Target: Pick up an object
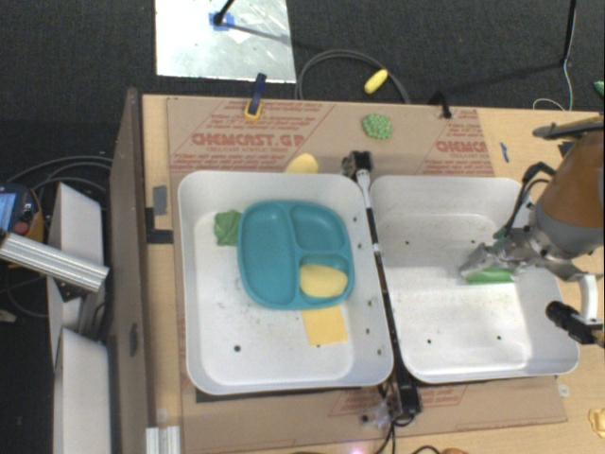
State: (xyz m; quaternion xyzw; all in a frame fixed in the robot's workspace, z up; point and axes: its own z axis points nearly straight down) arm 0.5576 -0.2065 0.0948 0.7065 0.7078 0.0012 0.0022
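Observation:
My gripper (pixel 484 261) is low in the right bin (pixel 444 334), near its middle right, with the grey arm reaching in from the right. A long green object (pixel 490 275) lies on the bin floor directly under the gripper tip and touches it or sits just below; whether it is gripped is not visible. In the left bin (pixel 213 348) a teal divided plate (pixel 274 253) holds a yellow lump (pixel 323 280) in its lower right compartment. A flat yellow slice (pixel 326 325) lies just below the plate, and a green leafy piece (pixel 227 227) sits at its left edge.
On the cardboard behind the bins lie a yellow piece (pixel 302 165) and a bumpy green piece (pixel 377 126). A black divider bar (pixel 373 244) runs between the bins. The right bin's floor to the left of the gripper is bare.

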